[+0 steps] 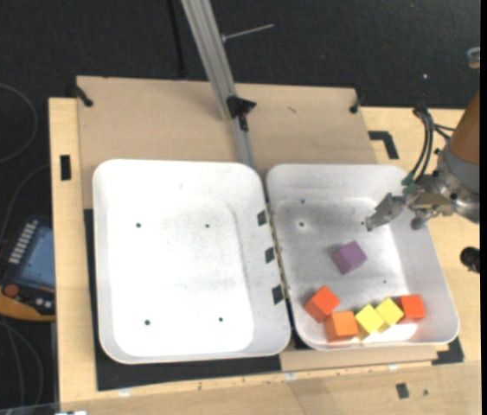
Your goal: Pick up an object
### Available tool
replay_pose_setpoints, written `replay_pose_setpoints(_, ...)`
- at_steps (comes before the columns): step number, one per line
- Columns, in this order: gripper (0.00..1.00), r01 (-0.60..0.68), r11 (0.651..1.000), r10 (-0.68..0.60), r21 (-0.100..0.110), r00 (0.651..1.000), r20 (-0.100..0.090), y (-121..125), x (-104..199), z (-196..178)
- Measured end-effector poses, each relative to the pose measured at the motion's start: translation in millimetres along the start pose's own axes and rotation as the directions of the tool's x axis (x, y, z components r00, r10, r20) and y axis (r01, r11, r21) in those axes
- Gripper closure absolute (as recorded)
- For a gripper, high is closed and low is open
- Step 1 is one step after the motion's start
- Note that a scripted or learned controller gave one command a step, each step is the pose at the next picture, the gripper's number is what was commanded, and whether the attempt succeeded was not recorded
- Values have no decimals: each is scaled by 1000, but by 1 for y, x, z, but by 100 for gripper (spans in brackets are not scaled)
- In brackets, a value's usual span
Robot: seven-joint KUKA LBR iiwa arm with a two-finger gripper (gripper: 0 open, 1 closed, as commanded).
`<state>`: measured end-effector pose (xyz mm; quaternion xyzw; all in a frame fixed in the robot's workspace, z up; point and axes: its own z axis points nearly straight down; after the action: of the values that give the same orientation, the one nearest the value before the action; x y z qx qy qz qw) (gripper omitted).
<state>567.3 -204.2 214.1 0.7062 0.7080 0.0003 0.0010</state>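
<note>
The right bin point(312, 188) holds a purple cube point(348, 256) near its middle. Along its front edge lie an orange block point(321, 302), a second orange block point(342, 324), two yellow blocks point(380, 316) and a red-orange block point(412, 307). My gripper point(396, 213) hangs over the bin's right side, above and to the right of the purple cube. Its two fingers stand apart with nothing between them.
The left bin point(182, 258) lies beside the right one. A grey metal pole point(213, 59) slants up from behind the bins. Cables and a handheld pendant point(31, 271) lie off the bench at the left.
</note>
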Motion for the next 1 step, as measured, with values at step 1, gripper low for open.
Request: replay_pose_setpoints(1,0,1,1000,-1,1,1000,-1,-2,21,4)
